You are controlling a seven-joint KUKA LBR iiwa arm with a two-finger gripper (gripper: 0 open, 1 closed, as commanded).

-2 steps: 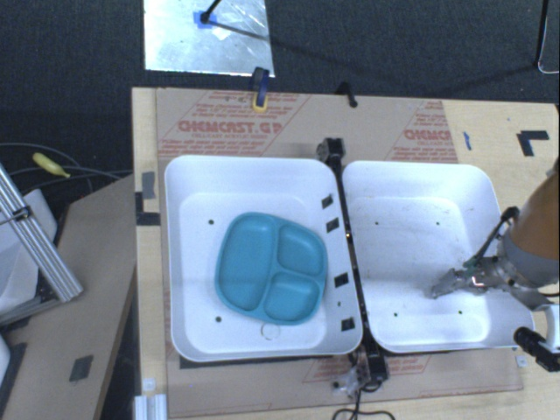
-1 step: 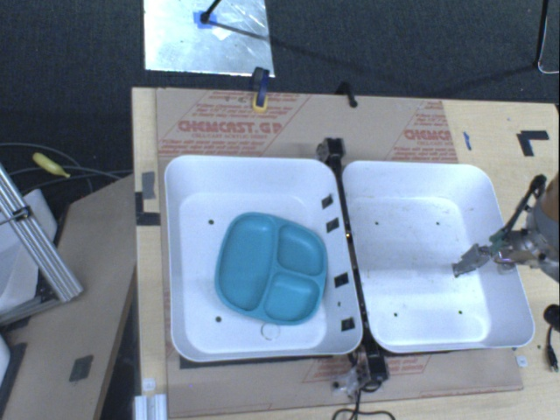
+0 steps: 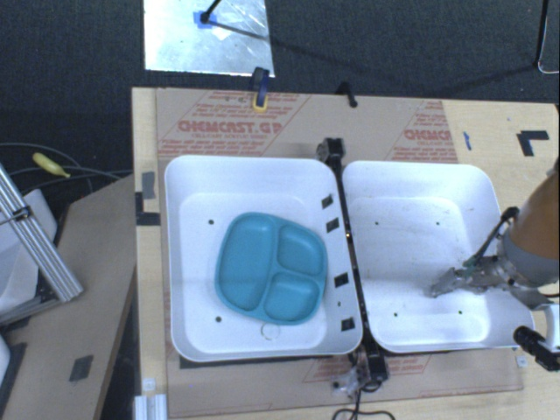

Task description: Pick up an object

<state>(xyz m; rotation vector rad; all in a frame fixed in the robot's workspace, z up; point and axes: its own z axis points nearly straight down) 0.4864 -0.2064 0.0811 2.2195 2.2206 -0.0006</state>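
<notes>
Inside left bin (image 3: 188, 234), blue 3-compartment plate (image 3: 270, 268); over right bin (image 3: 472, 186), fingers (image 3: 437, 289) spread, unladen.

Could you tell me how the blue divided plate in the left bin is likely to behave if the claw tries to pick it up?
The blue divided plate looks like moulded plastic, so probably stiff and light. It lies flat with a low rounded rim, so the claw may slip off. It seems unlikely to roll or tip.
</notes>
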